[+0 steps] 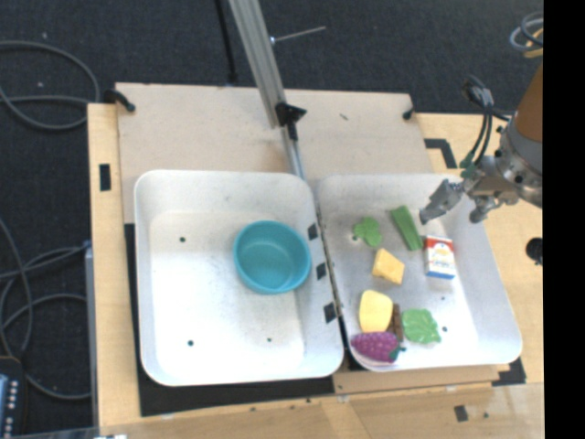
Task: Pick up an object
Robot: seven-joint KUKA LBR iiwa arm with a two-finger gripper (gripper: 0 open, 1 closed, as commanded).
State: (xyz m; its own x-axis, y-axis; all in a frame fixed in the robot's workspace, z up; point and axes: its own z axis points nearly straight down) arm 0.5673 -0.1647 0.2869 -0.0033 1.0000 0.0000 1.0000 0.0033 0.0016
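My gripper [459, 207] hangs over the back right part of the right bin [484, 337], open, with nothing between its fingers. Just below it lies a small white carton with red and blue print [441, 257]. To its left a dark green stick [406, 227] lies at a slant, and further left a green leafy toy [368, 232]. A yellow wedge [388, 267] sits mid-bin. Near the front are a yellow block [375, 311], a purple grape bunch [375, 344] and a green piece [420, 326].
The left bin [174, 337] holds a teal bowl [271, 256]. A metal pole [260, 53] slants up from the divider between the bins. Cables lie on the dark floor at the left.
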